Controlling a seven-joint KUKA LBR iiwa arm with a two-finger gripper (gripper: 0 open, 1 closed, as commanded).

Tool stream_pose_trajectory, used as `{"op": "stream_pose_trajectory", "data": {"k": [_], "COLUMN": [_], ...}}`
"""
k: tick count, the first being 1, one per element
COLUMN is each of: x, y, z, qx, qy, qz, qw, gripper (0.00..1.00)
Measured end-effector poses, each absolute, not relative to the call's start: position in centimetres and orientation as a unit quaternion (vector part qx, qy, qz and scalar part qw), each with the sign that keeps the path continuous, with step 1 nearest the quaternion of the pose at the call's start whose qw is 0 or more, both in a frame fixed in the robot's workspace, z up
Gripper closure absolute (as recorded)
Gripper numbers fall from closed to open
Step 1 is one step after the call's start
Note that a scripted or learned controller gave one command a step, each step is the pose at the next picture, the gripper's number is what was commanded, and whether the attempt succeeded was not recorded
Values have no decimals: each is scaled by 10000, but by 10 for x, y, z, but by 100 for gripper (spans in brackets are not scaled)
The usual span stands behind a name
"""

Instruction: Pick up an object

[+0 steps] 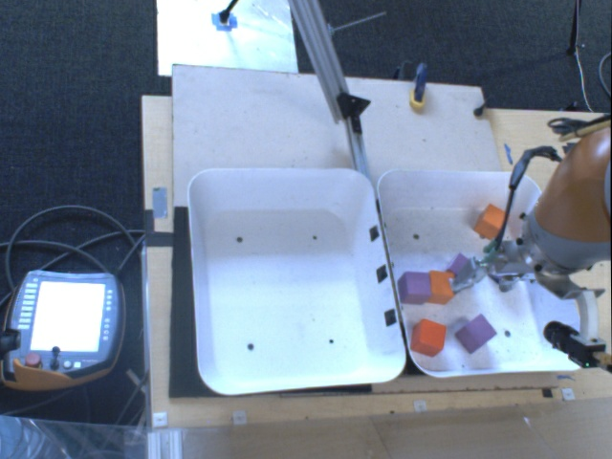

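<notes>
The right bin (421, 199) holds several blocks. An orange block (491, 221) lies near its far right. A purple block (414, 287) and an orange block (441, 286) touch each other at the bin's left middle, with a small purple block (462, 264) just behind them. Another orange block (428, 337) and a purple block (475, 333) lie near the front wall. My gripper (468, 277) reaches in from the right, low in the bin, its tip right beside the orange block of the touching pair and the small purple one.
The left bin (206, 256) stands beside the right one. A slanted metal pole (325, 55) crosses above the bench at the back. A teach pendant (62, 328) lies on the floor at the left.
</notes>
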State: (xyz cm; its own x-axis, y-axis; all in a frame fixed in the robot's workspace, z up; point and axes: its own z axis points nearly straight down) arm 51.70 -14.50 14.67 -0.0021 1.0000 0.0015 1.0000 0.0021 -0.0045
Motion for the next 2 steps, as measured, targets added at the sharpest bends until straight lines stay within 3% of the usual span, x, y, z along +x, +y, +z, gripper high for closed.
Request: {"op": "stream_pose_trajectory", "data": {"k": [1,2], "x": [522,523], "y": [-145,-145], "z": [115,124], "qx": [-7057,-7051], "qy": [-7085,-7090], "qz": [-38,-53], "qw": [-42,-49], "gripper": [0,100]}}
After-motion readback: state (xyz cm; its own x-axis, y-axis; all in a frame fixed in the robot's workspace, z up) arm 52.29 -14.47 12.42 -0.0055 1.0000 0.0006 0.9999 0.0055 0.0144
